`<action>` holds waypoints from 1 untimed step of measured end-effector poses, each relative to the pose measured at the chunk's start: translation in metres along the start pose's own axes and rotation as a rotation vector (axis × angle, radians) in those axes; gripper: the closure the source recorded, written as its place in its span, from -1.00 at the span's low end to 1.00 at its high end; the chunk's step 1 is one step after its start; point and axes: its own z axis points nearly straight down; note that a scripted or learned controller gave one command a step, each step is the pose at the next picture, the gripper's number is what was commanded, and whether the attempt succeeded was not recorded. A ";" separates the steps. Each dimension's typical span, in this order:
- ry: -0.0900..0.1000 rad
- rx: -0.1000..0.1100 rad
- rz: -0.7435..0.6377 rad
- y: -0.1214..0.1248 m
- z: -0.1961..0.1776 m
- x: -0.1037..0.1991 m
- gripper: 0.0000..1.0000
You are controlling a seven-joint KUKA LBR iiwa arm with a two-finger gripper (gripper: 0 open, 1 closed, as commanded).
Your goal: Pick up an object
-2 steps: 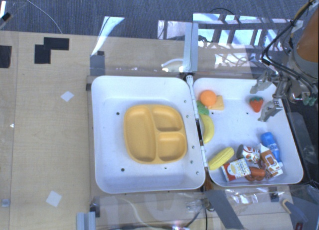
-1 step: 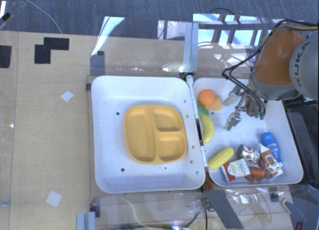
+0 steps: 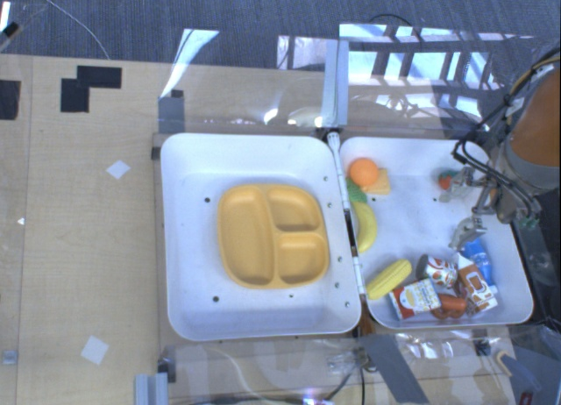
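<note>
Hovering over the right side of the right bin (image 3: 526,302), my gripper (image 3: 465,235) points down toward the heap of packets in the near right corner. I cannot tell from this slanted view how it is set, and I see nothing caught in it, so I judge this to be the approach step: nothing is picked up yet.

Just below the tip lies a blue packet (image 3: 474,257), touching a red and white carton (image 3: 474,284). Left of those sit a second small carton (image 3: 415,296) and a red sausage-like piece (image 3: 449,305), all crowded together. A yellow corn cob (image 3: 388,278) lies further left, a little apart from the heap. Toward the far left of this bin are an orange (image 3: 363,171) resting against a yellow wedge (image 3: 382,182), and a banana (image 3: 365,226) along the dividing wall. A small red item (image 3: 446,181) sits far right, near my wrist; too small to name.

Across the wall, the left bin (image 3: 188,245) holds a yellow divided tray (image 3: 273,235).

Next I would need to settle on one target, line up squarely over it, and drop straight down. The blue packet is nearest, but its neighbours press close, so a clean grip may be hard; the corn cob stands freer.
</note>
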 end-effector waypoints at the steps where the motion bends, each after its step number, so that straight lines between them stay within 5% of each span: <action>1: 0.005 -0.001 0.370 -0.009 -0.015 0.048 -1.00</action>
